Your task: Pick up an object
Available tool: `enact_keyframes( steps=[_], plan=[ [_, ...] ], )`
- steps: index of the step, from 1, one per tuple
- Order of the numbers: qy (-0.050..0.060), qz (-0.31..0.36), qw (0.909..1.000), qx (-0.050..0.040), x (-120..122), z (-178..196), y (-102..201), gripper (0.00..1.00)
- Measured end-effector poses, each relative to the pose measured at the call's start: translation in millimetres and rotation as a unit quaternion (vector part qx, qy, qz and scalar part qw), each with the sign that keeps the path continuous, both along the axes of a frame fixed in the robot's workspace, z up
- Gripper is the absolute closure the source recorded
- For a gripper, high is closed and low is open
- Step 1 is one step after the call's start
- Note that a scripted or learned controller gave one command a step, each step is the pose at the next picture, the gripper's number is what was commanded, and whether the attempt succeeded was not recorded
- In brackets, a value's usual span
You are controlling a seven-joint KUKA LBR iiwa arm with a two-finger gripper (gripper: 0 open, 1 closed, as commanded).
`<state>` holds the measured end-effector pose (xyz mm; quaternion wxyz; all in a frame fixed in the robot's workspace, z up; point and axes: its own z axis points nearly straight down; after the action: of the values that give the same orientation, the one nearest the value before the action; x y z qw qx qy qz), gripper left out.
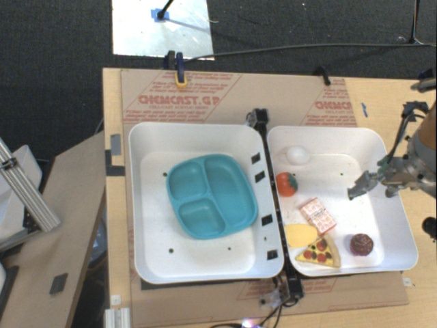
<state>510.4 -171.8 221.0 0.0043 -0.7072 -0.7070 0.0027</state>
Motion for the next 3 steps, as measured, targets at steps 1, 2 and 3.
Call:
enact_keyframes(
  steps=[1,2,3],
  plan=[
    [-0.005,0.002,1.0000,-0.0013,3,6,0,0.00],
    [-0.004,0.001,1.0000,-0.0008,5,-36,0,0.00],
    [-0.003,0.001,1.0000,-0.0002,-2,-90,9,0.00]
  ],
)
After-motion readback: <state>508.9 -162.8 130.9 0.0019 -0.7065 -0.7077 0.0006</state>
